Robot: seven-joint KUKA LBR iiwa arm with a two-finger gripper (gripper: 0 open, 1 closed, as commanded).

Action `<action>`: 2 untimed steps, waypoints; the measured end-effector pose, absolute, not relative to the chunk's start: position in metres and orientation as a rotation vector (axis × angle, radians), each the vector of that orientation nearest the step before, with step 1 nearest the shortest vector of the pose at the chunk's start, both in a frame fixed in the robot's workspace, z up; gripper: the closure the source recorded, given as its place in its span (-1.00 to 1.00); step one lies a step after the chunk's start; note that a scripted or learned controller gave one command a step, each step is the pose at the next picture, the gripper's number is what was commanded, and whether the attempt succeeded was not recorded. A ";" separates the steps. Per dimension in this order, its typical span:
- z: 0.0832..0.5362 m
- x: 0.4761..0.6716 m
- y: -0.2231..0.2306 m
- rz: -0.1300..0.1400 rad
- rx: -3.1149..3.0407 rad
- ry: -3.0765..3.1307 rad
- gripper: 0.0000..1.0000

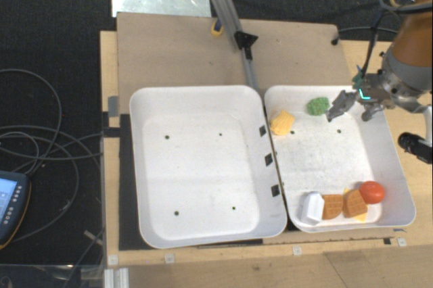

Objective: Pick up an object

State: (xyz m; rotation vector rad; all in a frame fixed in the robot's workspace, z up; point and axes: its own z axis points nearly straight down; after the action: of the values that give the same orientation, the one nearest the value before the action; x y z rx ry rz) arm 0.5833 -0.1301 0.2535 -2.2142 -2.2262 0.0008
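Bench (176, 50) carries two shallow white bins side by side. The left bin (145, 111) holds no loose objects; only small dark marks show on its floor. The right bin (399, 172) holds all the candidate objects.

The arm (413, 43) reaches in from the right, over the far right corner of the right bin. The gripper (353, 106) hangs over that bin's far edge, its two fingers spread apart with nothing between them.

Objects in the right bin: a green lumpy piece (317, 105) lies just left of the near finger, apart from it. A yellow piece (282, 122) sits at the far left, close to the dividing wall. Along the near wall, a white block (312, 207), two orange waffle-like pieces (344, 205) and a red ball (371, 192) stand in a row, touching or nearly so.

Assessment: the approach step is in hand; no grasp has been made. The green piece appears the likeliest target. The next move would call for a short shift left to straddle it, then descent and closure. Risk: the lumpy shape may slip from the fingers.
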 end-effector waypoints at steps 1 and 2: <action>0.255 0.584 -0.130 -0.002 -2.218 -2.226 -1.00; 0.199 0.592 -0.134 0.003 -2.219 -2.221 -1.00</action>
State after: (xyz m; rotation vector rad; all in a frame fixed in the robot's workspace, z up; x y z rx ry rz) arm 0.5924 -0.1337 0.1986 -2.2191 -2.2215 0.0030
